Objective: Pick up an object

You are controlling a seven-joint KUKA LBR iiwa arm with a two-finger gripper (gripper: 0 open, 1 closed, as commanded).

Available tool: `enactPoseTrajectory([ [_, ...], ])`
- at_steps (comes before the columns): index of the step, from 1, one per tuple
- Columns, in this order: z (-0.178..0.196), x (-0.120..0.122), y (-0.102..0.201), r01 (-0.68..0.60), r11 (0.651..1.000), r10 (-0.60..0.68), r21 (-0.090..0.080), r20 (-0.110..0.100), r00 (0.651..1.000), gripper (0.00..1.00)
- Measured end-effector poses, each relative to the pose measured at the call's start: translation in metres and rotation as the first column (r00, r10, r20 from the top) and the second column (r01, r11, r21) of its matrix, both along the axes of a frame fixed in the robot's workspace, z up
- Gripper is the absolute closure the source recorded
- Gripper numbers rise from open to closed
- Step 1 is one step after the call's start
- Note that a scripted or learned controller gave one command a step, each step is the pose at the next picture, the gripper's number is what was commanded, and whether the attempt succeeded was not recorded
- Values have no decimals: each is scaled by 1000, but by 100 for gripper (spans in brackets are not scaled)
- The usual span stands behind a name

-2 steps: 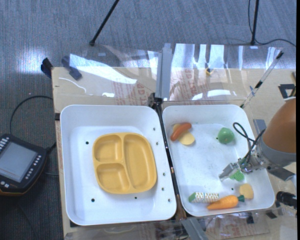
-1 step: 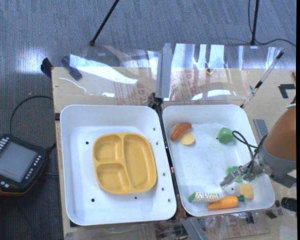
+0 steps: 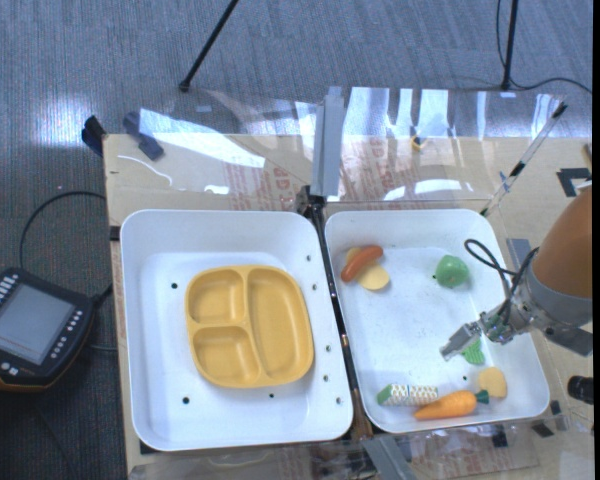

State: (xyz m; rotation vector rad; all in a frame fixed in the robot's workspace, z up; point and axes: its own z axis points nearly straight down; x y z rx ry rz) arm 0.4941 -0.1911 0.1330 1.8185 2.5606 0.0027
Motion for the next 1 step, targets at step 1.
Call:
enactPoseTrajectory([
  [1,-49,45,-18,-57,998,57,2,-8,998,0],
])
